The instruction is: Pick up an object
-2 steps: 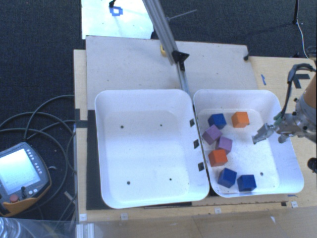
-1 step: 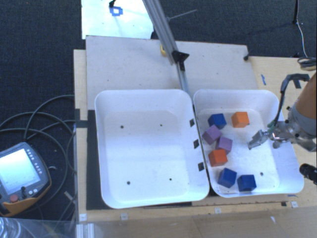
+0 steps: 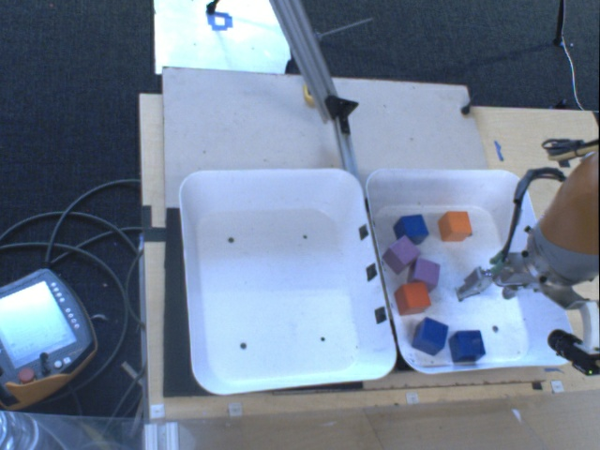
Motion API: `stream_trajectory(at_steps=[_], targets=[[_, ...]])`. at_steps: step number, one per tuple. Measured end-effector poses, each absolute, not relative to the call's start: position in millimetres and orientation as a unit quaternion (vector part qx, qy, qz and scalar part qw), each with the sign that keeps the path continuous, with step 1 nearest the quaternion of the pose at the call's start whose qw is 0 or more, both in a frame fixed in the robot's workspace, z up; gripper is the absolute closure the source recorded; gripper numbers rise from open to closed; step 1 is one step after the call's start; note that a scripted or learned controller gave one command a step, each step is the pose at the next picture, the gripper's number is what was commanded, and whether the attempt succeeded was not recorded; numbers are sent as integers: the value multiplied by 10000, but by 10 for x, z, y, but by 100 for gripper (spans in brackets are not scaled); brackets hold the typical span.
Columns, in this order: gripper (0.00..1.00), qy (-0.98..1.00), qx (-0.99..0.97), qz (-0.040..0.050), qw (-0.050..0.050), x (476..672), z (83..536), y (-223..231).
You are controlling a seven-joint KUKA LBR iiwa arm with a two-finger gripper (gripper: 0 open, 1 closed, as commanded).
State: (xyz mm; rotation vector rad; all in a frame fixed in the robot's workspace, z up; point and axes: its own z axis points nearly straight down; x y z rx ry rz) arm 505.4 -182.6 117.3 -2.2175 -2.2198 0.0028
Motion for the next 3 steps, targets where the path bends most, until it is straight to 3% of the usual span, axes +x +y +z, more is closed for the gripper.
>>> stream_trajectory(at_steps=[1,3], targets=[[100,-7086,-7056,-8,-17,5078,1315,-1831],[100,-7090,-7052,-16,-34,5124,2364,-1820]])
